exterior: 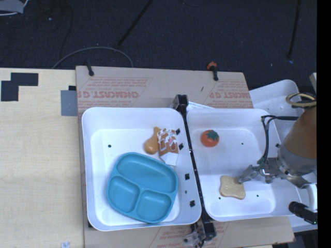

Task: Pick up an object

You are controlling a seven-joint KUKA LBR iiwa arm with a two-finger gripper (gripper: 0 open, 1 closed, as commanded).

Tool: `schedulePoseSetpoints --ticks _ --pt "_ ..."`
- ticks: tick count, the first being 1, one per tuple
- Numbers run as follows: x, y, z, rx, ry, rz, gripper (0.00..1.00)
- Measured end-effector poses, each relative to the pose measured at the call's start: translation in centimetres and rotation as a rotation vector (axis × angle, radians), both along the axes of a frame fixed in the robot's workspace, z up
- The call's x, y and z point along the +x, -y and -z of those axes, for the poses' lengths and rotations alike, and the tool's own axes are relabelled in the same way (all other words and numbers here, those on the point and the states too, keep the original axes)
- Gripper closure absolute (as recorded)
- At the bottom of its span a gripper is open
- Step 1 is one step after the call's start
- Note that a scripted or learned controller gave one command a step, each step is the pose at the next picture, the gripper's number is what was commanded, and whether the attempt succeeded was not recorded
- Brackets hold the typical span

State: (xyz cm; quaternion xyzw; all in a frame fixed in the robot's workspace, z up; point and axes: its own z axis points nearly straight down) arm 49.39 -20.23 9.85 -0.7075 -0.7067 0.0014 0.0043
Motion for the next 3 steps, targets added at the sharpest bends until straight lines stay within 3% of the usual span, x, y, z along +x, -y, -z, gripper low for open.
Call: schedulePoseSetpoints --ticks 1,3 --pt "0.1 0.2 -1.3 -0.002 0.004 0.005 1.0" --pt "1.3 -0.8 -11.6 -0.005 0.01 -0.004 1.0"
